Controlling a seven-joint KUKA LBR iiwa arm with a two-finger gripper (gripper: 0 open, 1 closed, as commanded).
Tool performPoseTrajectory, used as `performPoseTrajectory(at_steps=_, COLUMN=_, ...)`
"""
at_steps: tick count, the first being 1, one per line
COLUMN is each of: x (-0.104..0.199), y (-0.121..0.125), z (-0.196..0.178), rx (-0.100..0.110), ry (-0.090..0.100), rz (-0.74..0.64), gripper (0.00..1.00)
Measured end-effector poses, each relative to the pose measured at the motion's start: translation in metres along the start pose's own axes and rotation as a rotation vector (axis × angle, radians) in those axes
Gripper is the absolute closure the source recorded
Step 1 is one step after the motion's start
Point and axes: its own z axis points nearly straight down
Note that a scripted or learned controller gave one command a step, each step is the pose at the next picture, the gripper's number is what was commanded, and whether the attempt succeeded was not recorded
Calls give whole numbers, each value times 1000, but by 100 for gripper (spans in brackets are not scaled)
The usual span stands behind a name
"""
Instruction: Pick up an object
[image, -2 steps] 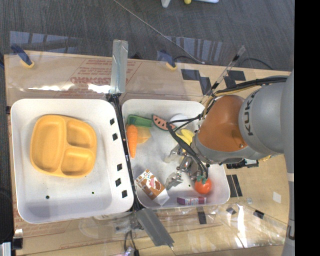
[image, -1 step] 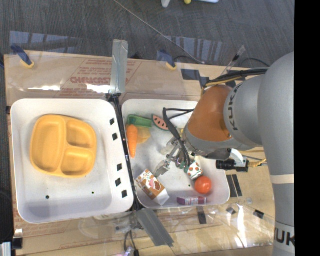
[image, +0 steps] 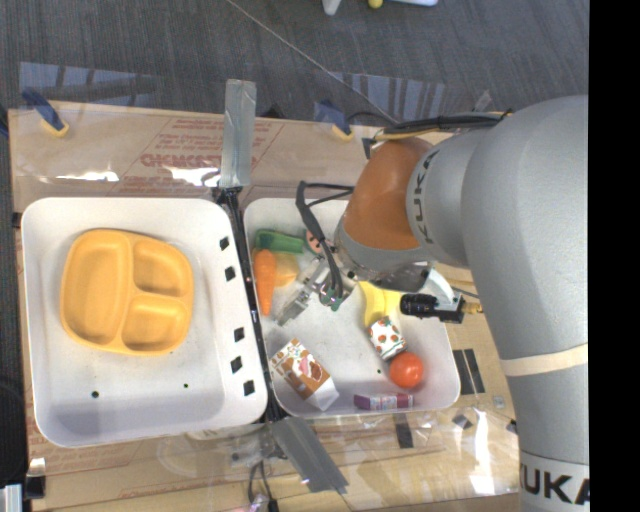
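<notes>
My gripper (image: 310, 298) hangs low over the left middle of the right bin (image: 345, 352), under the orange wrist band. Its two fingers stand apart and open, with nothing between them. An orange carrot (image: 264, 277) lies just left of the gripper along the bin's left wall, and a green vegetable (image: 280, 241) lies above the carrot. A yellow banana (image: 377, 300) is just right of the gripper, partly under the arm. Further toward the front lie a small red-labelled bottle (image: 387, 338), a red tomato (image: 406, 371), a small carton (image: 303, 373) and a purple packet (image: 382, 401).
The left bin (image: 130, 415) holds a yellow divided plate (image: 125, 290) in its upper half. A black clip rail (image: 240, 300) runs between the two bins. The big grey arm covers the right bin's far right corner and the bench to the right.
</notes>
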Motion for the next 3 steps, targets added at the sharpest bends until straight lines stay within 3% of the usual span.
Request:
performPoseTrajectory(at_steps=1, x=20, y=-20, z=1, rx=4, ry=5, rz=309, gripper=0)
performPoseTrajectory(at_steps=2, x=76, y=-66, z=1, rx=3, ry=3, rz=534, gripper=0)
performPoseTrajectory(at_steps=3, x=76, y=-64, z=-8, rx=2, ry=5, rz=527, gripper=100)
